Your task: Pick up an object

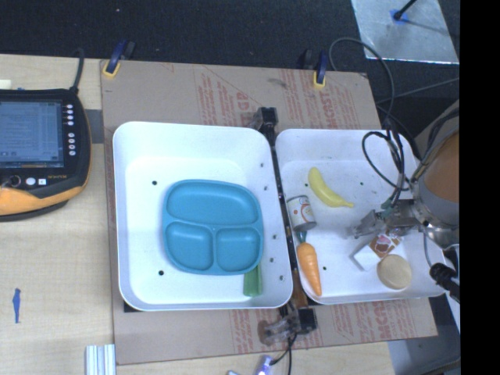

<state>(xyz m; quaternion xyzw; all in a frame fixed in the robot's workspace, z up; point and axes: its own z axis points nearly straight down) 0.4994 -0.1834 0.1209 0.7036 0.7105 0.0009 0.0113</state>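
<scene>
Camera view: cardboard-covered bench point(234, 92) bears two white bins point(141, 209); end effector point(380, 223) grip state can't be told.

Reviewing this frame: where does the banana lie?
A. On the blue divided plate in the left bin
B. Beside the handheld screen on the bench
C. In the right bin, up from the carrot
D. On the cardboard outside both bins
C: the banana lies on the floor of the right bin, above the small can and the carrot in the picture, while the blue plate sits in the left bin.
</scene>
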